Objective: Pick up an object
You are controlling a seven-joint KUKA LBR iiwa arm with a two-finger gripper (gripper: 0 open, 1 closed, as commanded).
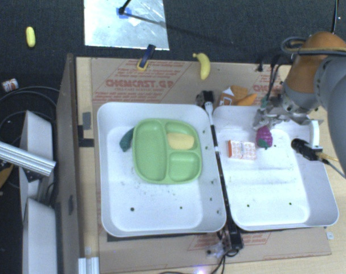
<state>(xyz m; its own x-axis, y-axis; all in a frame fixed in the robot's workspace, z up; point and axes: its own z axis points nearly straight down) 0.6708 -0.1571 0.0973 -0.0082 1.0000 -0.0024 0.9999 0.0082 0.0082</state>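
Observation:
A purple, grape-like object (265, 137) lies in the right bin (287, 201), near its far edge. My gripper (267, 119) hangs directly over it, its tip at or just above the object's top; whether it touches is unclear. A small red-and-white packet (241, 149) lies just left of the purple object. In the left bin (155, 216) sits a green divided plate (161, 158) with a yellow item (181, 140) in its upper right compartment. A dark green object (126, 139) rests against the plate's left rim.
A yellow banana (203, 65) lies on the cardboard behind the bins. An orange object (241, 97) sits just past the right bin's far edge. The arm covers the right bin's far right corner.

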